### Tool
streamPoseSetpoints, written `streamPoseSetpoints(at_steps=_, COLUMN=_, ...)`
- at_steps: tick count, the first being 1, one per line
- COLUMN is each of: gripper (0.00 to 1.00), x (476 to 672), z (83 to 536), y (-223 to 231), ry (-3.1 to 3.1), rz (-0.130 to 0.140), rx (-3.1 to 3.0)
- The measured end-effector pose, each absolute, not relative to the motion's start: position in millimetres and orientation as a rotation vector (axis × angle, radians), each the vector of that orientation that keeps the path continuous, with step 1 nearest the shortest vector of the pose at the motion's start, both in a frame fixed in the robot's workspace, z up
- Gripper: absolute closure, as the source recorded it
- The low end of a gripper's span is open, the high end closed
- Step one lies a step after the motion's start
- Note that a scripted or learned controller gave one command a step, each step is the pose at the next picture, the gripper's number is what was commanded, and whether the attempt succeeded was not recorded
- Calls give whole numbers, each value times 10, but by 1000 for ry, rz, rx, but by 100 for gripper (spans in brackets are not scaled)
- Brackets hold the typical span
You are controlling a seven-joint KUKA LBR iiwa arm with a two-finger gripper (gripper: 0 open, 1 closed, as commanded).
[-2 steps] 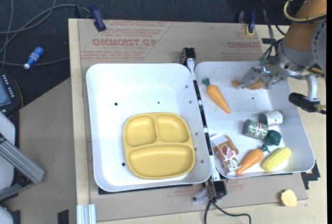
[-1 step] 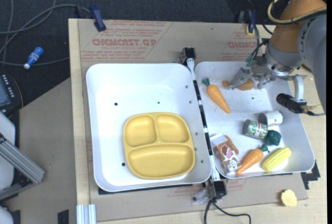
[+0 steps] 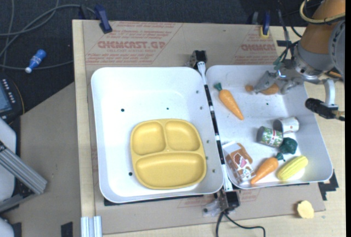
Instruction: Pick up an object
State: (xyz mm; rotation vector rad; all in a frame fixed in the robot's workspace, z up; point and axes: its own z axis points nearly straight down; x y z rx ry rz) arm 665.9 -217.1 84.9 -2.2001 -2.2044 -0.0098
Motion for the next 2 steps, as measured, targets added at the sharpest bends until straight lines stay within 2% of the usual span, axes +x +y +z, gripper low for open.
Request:
streamPoseSetpoints(at_steps=1, gripper=0, x=6646, z=849, y=-1786, ry=-2219, rz=15, rx=-2212)
streamPoseSetpoints(at_steps=2, gripper=0, x=6643, z=839, y=-2033, ry=-2215, rz=9, rx=-2214)
